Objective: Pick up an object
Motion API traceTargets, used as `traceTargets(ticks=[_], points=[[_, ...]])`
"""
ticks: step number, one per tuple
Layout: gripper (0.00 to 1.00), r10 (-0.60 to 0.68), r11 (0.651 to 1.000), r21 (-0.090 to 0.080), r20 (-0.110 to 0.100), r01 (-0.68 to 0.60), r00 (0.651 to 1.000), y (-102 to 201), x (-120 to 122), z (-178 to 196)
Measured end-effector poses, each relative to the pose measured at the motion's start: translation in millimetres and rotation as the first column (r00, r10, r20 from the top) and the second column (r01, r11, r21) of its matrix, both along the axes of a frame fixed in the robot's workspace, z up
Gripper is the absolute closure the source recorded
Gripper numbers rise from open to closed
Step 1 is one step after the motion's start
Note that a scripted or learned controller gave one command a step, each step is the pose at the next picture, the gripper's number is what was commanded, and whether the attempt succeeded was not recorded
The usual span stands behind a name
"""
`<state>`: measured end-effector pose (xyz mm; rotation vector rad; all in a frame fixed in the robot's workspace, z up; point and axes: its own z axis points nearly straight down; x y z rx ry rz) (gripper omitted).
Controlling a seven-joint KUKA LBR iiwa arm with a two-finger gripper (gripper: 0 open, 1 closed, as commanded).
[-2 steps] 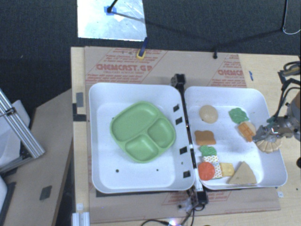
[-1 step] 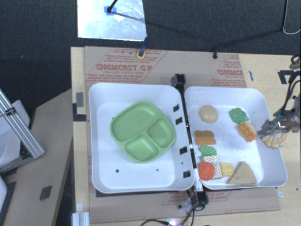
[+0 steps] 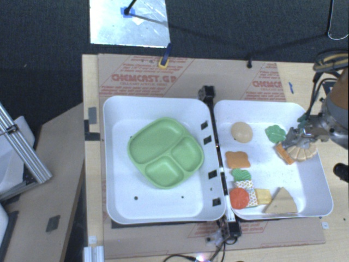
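End effector (image 3: 299,138), two bins (image 3: 158,105), one tray (image 3: 165,152)

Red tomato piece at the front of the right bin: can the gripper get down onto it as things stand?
Probably yes from above: the red tomato piece lies uncovered. But the green piece and patterned block touch it, leaving little finger room. The gripper is over the orange slice.

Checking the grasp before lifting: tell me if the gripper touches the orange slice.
Touching. Camera view shows the gripper down on the orange slice, overlapping its top edge, no gap.
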<state>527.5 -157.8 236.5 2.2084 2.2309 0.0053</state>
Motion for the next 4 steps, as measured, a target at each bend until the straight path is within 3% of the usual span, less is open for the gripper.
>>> traceTargets(ticks=[1,4], points=[[1.0,-0.002,1.0,-0.001,0.0,0.002,1.0,35,27,-5],[1.0,0.0,1.0,0.001,0.001,0.0,1.0,177,118,-4]])
